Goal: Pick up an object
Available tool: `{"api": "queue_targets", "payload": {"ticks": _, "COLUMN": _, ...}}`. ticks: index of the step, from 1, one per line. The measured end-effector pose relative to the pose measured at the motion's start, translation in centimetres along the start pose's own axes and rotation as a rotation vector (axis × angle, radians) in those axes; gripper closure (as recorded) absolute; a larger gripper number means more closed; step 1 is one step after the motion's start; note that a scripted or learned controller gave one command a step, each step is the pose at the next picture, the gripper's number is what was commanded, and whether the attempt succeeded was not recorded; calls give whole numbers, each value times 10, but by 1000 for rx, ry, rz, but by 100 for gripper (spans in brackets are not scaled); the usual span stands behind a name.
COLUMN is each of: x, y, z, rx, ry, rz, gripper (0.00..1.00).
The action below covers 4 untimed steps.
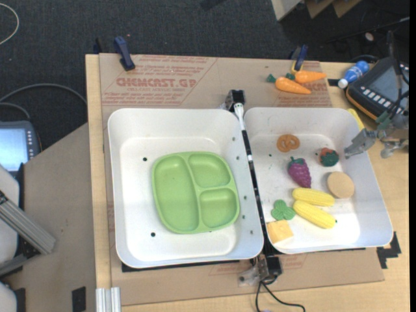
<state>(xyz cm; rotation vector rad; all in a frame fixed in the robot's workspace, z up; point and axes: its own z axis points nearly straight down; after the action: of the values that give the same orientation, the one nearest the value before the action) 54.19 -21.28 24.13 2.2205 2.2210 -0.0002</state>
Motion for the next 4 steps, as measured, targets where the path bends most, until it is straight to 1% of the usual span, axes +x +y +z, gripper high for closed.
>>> {"api": "queue_targets", "payload": {"ticks": 1, "x": 27, "y": 39, "z": 162, "rx": 9, "ry": 5, "rz": -4, "gripper": 0}}
{"api": "queue_targets", "payload": {"ticks": 2, "x": 106, "y": 125, "z": 154, "rx": -8, "ry": 0, "rz": -10, "gripper": 0}}
{"api": "queue_targets", "payload": {"ticks": 3, "x": 102, "y": 121, "z": 145, "rx": -3, "ry": -1, "rz": -2, "gripper": 100}}
{"api": "queue_targets", "payload": {"ticks": 4, "x": 102, "y": 121, "z": 146, "rx": -2, "ry": -1, "rz": -3, "gripper": 0}}
